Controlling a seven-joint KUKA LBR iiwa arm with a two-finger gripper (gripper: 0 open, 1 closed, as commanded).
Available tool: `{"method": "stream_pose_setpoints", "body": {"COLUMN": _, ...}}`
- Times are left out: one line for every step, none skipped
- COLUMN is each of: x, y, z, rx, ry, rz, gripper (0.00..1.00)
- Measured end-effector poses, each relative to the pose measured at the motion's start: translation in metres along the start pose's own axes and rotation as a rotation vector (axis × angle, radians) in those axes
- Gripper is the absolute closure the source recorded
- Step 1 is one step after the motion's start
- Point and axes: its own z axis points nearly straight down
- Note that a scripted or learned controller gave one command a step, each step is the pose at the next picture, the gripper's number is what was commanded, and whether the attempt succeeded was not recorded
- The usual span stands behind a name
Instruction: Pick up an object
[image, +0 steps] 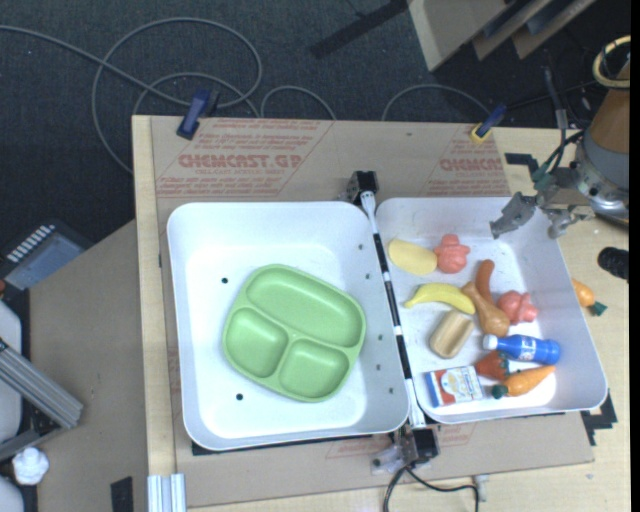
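The gripper (522, 212) is seen spread and unladen above the right bin's (585, 345) far edge; toys (470, 320) are clustered below.

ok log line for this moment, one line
gripper: over right bin far corner, holding nothing | toys: in right bin | banana: untouched | green tray: in left bin | pick: not yet done

Red "CHEMCAST GP" print on brown board (300, 150) under bins, partly repeated at right, smaller red lines beneath unreadable
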Motion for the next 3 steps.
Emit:
{"method": "stream_pose_setpoints", "body": {"x": 0.042, "y": -0.038, "z": 0.101, "rx": -0.009, "ry": -0.003, "rz": 0.001, "gripper": 0.0}}
{"method": "stream_pose_setpoints", "body": {"x": 0.084, "y": -0.074, "z": 0.119, "rx": 0.001, "ry": 0.001, "rz": 0.0, "gripper": 0.0}}
{"method": "stream_pose_setpoints", "body": {"x": 0.06, "y": 0.02, "z": 0.118, "rx": -0.002, "ry": -0.001, "rz": -0.001, "gripper": 0.0}}
